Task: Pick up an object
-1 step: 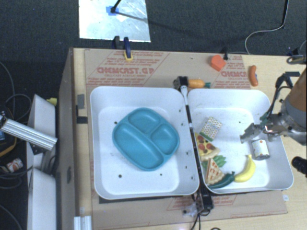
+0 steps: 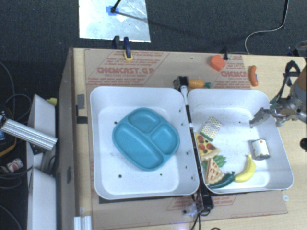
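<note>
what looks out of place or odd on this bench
Three toy foods lie outside the bins on the board behind them: an orange block, a hot dog and a carrot. The blue divided plate sits askew in the left bin.

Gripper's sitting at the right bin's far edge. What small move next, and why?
Probably ease the gripper down and toward the near side, over the small white cylinder. It hangs above the right bin near the far right rim with nothing between its jaws, and the cylinder lies nearest and apart from the banana and the pizza slices.
</note>
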Action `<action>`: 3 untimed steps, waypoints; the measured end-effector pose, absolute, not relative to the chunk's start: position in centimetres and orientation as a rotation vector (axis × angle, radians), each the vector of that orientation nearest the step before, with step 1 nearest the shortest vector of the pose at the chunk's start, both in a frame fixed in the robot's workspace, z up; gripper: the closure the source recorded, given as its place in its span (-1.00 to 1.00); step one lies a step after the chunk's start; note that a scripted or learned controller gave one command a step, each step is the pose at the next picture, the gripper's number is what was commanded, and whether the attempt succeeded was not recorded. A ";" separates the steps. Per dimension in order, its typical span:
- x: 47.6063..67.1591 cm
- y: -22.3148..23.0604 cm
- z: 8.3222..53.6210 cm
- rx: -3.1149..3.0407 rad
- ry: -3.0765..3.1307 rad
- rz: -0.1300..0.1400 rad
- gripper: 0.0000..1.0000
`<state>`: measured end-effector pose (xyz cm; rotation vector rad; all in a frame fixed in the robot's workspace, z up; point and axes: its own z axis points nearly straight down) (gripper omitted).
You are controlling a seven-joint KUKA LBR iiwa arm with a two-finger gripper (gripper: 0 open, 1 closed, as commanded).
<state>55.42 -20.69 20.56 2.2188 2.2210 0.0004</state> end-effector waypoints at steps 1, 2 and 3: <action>62.8 -20.6 18.2 2.215 2.226 0.002 -1.00; 53.7 -20.1 11.9 2.220 2.223 0.000 -1.00; 60.3 -20.6 15.1 2.214 2.223 0.003 -1.00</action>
